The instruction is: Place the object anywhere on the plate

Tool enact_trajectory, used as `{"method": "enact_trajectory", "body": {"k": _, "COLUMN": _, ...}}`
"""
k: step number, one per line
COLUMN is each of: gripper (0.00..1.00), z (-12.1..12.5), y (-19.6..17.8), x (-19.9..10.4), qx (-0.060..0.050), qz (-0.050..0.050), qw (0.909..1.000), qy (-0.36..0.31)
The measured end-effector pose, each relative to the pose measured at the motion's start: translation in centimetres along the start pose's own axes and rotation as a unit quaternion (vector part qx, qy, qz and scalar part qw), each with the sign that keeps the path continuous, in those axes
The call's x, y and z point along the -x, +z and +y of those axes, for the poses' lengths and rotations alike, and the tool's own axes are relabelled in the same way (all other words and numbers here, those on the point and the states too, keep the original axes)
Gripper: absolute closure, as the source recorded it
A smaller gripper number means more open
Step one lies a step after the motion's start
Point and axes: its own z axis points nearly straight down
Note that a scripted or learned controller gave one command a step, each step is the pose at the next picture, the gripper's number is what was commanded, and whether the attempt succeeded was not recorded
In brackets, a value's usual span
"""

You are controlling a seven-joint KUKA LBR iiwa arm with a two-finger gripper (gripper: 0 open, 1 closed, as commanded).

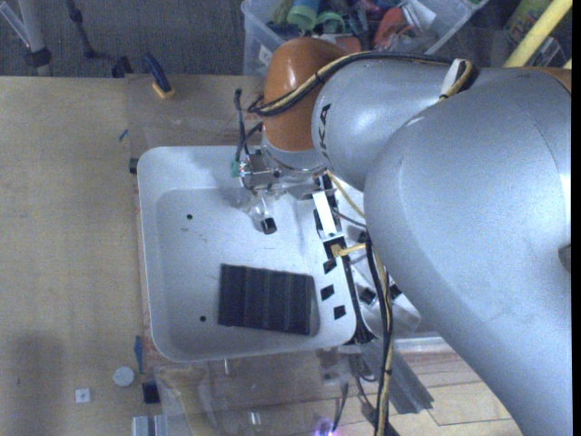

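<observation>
A black ridged rectangular slab (265, 300) lies flat in the front half of the left white bin (172, 243). My gripper (263, 218) hangs over the back middle of that bin, behind the slab and apart from it. A small dark bit (269, 226) shows at the gripper's tip, and I cannot tell whether it is a held thing or part of the gripper. The orange band (295, 89) and the grey arm (454, 198) cover the bin's right side and everything to the right of it.
A clear tub of coloured toys (363, 7) stands behind the bins. A blue clamp (161, 84) sits at the bench's back left. Small bits (123, 376) lie on the wood near the bin's front left corner. Cables (359, 271) hang along the bin's right wall.
</observation>
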Motion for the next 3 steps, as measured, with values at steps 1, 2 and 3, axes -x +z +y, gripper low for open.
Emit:
{"method": "enact_trajectory", "body": {"k": 1, "gripper": 1.0, "z": 0.5, "y": -2.0, "x": -5.1, "qx": 0.001, "qz": 0.0, "qw": 0.979, "qy": -0.204}}
{"method": "enact_trajectory", "body": {"k": 2, "gripper": 1.0, "z": -5.6, "y": -5.2, "x": -2.3, "qx": -0.001, "qz": 0.001, "qw": 0.9351, "qy": -0.354}}
{"method": "enact_trajectory", "body": {"k": 3, "gripper": 1.0, "z": -0.5, "y": -0.1, "x": -6.4, "qx": 0.002, "qz": 0.0, "qw": 0.8413, "qy": -0.541}}
